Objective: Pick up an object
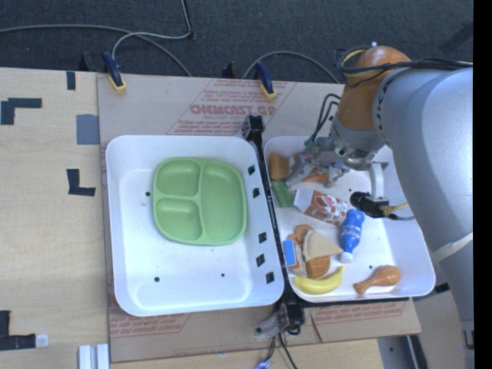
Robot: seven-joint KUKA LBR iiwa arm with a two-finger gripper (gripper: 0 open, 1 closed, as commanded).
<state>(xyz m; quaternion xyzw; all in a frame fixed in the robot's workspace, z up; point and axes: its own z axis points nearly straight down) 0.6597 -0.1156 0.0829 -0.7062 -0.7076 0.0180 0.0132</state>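
Fingers (321, 164) low in far end of right bin (407, 241), among the toy food; open or closed, cannot tell. Two white bins side by side on counter (46, 206). Left bin (127, 229): one green divided plate (200, 201). Right bin: one blue bottle (351, 231), one banana (319, 283), one drumstick (378, 279), one printed packet (327, 206), one sandwich wedge (317, 246), all apart from fingers.

Green divided plate (200, 201): smooth matt plastic. Both white bins (131, 267): smooth plastic, slight sheen. Surface (38, 229): pale wood grain, with brown printed cardboard (223, 110) laid under the bins. Arm (434, 144): smooth grey casing, orange band (369, 83) glossy. Blue bottle (351, 231): shiny plastic.
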